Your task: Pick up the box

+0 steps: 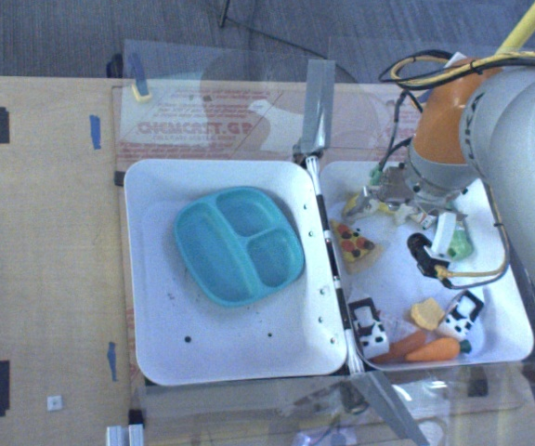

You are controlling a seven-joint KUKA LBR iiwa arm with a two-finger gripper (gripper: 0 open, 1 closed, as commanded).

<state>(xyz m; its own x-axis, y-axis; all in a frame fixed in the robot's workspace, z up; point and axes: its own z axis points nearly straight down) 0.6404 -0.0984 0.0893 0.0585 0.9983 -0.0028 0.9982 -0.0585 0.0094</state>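
Overhead slanted view of a wooden desk [45,249] w/ two shallow white bins side by side. Landmark for all places here: a toy pizza slice [354,245], lying in the right bin [393,282] close to the wall shared w/ the left bin [156,351].

View-left of the pizza slice, across that shared wall, a teal divided plate [240,245] lies flat in the left bin.

Below the pizza slice in the view, against the same wall and near the bin's front corner, sits the box [365,326], black and white, not touched by the robot.

Down and to the right of the pizza slice, along the front wall, lies an orange carrot toy [430,348]. Just above it are a yellow-orange piece [425,314] and a 2nd b/w item [463,316].

The grey arm [518,156], w/ orange band [444,128], comes in from view-right. Its tool [385,200] hangs just up and to the right of the pizza slice, well apart from the box. Can't tell if the tool is wide or narrow; nothing seen held in it.
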